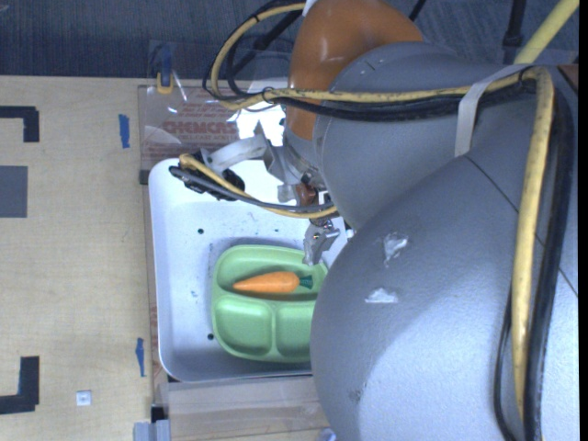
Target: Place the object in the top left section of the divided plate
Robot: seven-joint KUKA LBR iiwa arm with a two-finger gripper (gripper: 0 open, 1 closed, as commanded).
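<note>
— Where's the carrot (267, 284) sitting from your end?

— I see it lying in the green divided plate (241, 331), in the upper section as my camera shows it, running across most of that compartment. The plate itself rests in the white bin (175, 246), toward the bin's lower half.

— And the pincer?

— The gripper (318, 243) hangs just off the carrot's right end, a little above it in my picture — close beside the leafy tip, and I can't make out contact. The grey arm (441, 274) covers the right part of the plate and most of the bin.

— Released or clenched?

— I cannot tell. The metal parts at the wrist are small and half hidden by the arm's bulk and the yellow cable (248, 200) looping over them.

— Which way does the carrot point?

— Its long axis lies almost level, left to right across the frame. The orange tapered end points left; the green top sits at the right, nearest the gripper.
</note>
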